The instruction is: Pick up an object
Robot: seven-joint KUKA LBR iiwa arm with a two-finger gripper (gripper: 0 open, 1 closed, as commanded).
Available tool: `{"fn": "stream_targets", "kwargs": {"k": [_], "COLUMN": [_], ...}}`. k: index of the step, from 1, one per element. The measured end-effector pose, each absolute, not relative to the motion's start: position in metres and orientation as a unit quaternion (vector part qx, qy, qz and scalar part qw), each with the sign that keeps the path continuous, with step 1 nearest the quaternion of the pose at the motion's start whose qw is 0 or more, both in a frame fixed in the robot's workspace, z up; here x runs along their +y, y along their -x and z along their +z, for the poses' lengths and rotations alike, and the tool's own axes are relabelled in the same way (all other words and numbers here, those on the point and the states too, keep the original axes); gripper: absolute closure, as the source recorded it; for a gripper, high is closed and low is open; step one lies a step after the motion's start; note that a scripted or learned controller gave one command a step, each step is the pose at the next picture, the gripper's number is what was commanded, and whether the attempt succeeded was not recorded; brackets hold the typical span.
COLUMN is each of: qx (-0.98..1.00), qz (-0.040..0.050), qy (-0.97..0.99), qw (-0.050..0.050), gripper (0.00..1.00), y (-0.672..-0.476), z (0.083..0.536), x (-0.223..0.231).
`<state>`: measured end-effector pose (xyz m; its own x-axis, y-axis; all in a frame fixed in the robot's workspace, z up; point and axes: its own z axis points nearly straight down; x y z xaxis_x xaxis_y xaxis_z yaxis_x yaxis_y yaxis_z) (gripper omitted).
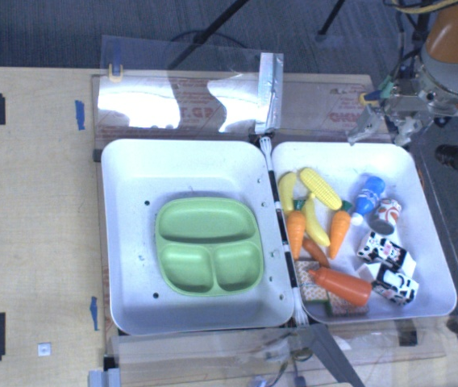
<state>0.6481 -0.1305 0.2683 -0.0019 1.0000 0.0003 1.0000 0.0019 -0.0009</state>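
Item: corn cob (319, 187), long axis slanting, lying below-left of my claw (390, 127), whose state I cannot tell.

Left bin (124, 216): open floor around the green divided tray (210, 245), which sits at its centre.
Right bin (430, 240): toys crowd the left and middle; bare floor at the far corner and right edge.
Crowded cluster: corn (319, 187), bananas (316, 224) and carrots (339, 230) touching, little room between.
Between bins: raised rims meet.
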Motion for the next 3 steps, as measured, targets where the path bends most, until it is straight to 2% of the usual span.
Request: {"fn": "stream_targets", "kwargs": {"k": [1,2,3], "qx": [-0.728,-0.705,-0.704], "qz": [0.0001,-0.001,-0.0019], "qy": [0.686,0.71,0.71], "qw": [0.0,-0.001,-0.003], "gripper": [0.0,0.0,1.0], "y": [-0.625,-0.622,-0.624], "z": [0.185,0.086,0.098], "x": [-0.069,-0.102,-0.103]}}
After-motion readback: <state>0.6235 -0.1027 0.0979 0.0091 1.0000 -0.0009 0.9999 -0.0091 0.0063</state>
